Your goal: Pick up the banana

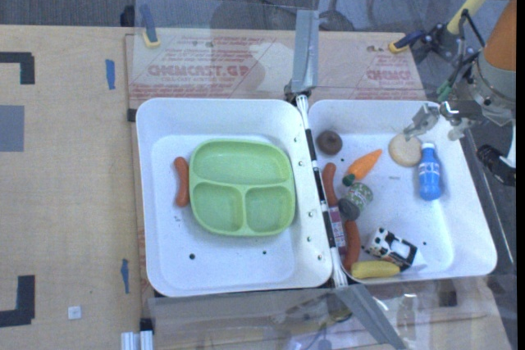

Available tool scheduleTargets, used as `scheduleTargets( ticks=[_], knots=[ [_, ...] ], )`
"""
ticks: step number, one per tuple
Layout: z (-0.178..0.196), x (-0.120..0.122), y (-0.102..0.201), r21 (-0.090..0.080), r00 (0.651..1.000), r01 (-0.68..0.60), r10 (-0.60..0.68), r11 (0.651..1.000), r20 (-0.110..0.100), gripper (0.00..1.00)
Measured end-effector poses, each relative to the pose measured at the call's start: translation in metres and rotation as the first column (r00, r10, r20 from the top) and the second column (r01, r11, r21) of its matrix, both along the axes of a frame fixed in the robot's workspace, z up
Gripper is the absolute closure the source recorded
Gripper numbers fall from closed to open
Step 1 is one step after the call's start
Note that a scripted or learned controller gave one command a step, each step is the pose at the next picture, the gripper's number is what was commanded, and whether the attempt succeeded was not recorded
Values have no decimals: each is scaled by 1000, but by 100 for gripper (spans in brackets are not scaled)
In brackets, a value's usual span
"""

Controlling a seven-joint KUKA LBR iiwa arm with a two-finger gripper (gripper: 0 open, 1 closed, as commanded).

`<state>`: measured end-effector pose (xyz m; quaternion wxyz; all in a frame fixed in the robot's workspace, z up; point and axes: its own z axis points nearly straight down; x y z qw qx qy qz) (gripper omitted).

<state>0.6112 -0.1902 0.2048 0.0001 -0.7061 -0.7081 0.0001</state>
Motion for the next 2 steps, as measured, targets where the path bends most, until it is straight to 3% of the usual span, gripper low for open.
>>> scheduleTargets(
  ticks=[1, 2],
  knots=[
    [-113, -49, 25, 1, 997, -82, 82, 997, 1, 0],
    [-119, -107, 31, 0, 992, -127, 127, 992, 3, 0]
  ],
)
